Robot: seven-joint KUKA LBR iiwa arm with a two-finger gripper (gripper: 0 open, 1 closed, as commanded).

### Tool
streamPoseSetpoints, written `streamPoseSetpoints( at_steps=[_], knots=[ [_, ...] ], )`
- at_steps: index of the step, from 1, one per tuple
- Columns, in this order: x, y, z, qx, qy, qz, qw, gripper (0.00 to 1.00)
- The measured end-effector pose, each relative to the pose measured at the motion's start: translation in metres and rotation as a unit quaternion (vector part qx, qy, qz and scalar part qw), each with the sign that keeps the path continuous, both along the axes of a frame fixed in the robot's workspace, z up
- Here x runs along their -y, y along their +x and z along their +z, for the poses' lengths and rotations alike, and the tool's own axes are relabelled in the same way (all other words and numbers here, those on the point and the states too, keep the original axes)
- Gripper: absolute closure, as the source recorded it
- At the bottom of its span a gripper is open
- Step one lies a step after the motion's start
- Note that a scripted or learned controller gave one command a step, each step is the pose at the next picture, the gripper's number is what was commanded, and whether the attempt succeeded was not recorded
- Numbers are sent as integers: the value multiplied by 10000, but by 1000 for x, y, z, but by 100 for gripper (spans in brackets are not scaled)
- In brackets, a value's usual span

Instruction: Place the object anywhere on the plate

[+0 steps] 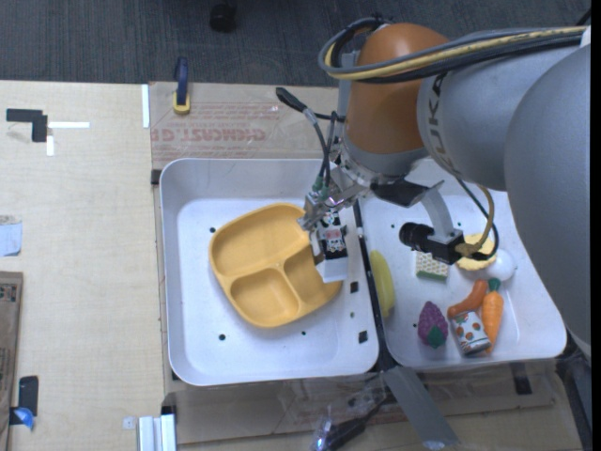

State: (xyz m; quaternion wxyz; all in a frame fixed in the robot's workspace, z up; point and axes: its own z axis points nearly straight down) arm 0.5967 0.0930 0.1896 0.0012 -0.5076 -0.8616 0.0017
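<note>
Arm: the grey arm [507,111] is reaching in from the right, its orange band above the wrist.
Hand: the hand [329,228] is hanging over the right rim of the plate; its opening is too cluttered to read, so I cannot tell its state.
Object: a small white-and-dark item [332,252] is sitting just under the hand, possibly touching the plate's edge (the view is poor here).
Plate: the yellow divided plate [268,266] is lying in the left bin [188,346].
Right bin: the right bin [535,341] is carrying a banana [382,282], a purple grape bunch [432,324], a carrot [492,313] and a small can [470,333].
Desk: the desk [75,252] is bearing both bins side by side.
</note>
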Motion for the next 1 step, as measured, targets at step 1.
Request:
streamPoseSetpoints(
  at_steps=[1],
  knots=[
    [0,0,0,2,1,-11,10000,0]
  ],
)
